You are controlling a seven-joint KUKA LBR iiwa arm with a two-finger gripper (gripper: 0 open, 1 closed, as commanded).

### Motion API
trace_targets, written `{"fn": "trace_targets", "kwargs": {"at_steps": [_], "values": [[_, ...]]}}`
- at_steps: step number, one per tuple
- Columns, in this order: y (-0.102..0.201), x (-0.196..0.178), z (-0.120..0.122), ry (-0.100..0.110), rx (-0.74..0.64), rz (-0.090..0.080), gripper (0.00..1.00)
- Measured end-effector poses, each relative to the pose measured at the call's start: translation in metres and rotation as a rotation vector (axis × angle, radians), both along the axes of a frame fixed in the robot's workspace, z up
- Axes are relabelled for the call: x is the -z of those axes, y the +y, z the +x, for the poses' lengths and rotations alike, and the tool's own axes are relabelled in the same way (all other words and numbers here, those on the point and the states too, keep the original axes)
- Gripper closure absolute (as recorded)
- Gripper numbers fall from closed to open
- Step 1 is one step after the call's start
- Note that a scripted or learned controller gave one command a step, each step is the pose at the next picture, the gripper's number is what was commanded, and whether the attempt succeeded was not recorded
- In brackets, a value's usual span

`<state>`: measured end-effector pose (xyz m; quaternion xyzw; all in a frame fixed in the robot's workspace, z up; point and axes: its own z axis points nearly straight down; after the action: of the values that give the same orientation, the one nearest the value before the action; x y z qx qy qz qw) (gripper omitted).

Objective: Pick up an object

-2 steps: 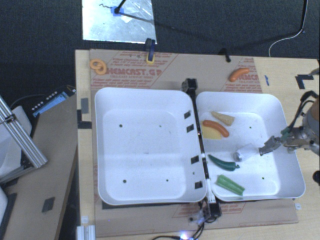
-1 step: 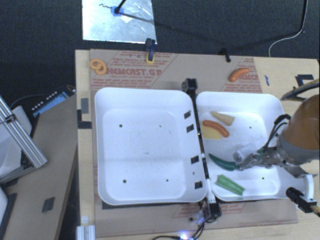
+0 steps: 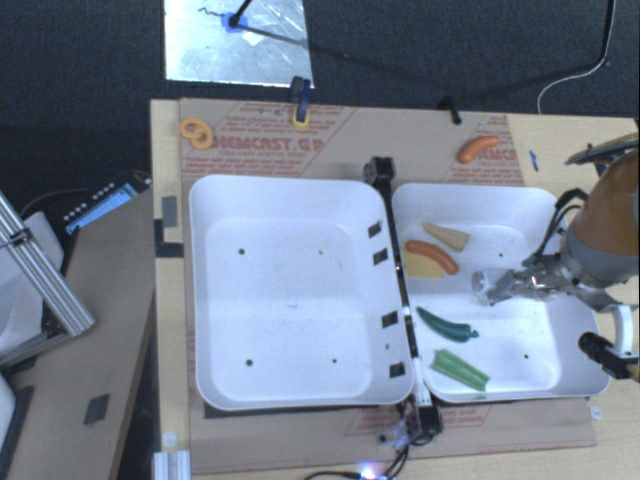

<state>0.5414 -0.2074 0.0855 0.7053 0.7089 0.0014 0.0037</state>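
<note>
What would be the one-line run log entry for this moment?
gripper over right bin, nothing seen held | hot dog, dark green pepper nearby | left bin

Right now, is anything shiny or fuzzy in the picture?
In the camera view, the silver sheet at the top glares brightly, the white bins look evenly lit with soft shadows, and the gripper looks slightly blurred.

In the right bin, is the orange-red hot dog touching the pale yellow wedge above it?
Apart. The camera view shows a thin strip of white bin floor between the orange-red hot dog and the pale yellow wedge, both lying in the right bin.
</note>
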Motion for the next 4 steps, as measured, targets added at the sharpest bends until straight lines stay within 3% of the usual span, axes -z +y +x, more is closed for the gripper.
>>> {"fn": "trace_targets", "kwargs": {"at_steps": [1, 2, 3, 4], "values": [[0.052, 0.0, 0.116, 0.013, -0.013, 0.004, 0.0], [0.066, 0.002, 0.026, 0.013, 0.005, 0.006, 0.0], [0.112, 0.002, -0.007, 0.011, -0.001, 0.006, 0.0], [0.121, 0.0, 0.059, 0.0, -0.002, 0.003, 0.0]]}}
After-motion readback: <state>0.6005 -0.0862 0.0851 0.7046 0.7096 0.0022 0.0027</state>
